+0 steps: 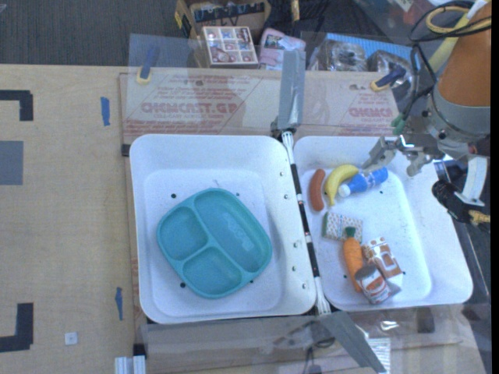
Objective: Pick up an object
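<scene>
The right bin (437,255) holds a red sausage (316,189), a yellow banana (340,179) and a small blue bottle (366,181) near its far side. Closer to the front lie a speckled square piece (343,224), an orange carrot (353,257) and a small orange-and-white carton (382,269). My gripper (396,159) hangs over the bin's far right corner, just above and to the right of the blue bottle. Its fingers are spread open with nothing between them.
The left bin (148,162) contains a teal divided plate (214,242). A grey divider strip (291,92) runs back between the bins. Cardboard boxes (226,22) and clutter lie beyond the bench. Wooden bench surface (54,209) extends to the left.
</scene>
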{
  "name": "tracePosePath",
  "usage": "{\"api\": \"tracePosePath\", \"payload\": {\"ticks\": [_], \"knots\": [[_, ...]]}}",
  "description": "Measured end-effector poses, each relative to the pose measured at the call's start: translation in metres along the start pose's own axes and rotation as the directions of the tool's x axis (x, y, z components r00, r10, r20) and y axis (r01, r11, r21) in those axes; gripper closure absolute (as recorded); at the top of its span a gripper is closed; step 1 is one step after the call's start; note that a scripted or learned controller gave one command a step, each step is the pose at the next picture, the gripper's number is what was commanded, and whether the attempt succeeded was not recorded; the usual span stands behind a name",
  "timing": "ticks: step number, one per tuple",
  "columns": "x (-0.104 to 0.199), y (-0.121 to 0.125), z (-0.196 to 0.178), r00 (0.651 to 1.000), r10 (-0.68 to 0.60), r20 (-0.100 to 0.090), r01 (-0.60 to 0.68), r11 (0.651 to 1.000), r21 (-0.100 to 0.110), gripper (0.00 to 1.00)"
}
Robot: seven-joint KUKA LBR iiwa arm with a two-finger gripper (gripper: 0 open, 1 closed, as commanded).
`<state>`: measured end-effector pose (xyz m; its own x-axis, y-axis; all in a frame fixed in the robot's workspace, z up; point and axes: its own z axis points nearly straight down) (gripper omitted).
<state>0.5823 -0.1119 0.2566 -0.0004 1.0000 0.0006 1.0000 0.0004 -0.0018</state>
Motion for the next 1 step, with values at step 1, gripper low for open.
{"api": "tracePosePath", "payload": {"ticks": [1], "knots": [[-0.0409,0.0093,0.1486,0.998,0.057,0.001,-0.057,0.998,-0.002,0.0]]}}
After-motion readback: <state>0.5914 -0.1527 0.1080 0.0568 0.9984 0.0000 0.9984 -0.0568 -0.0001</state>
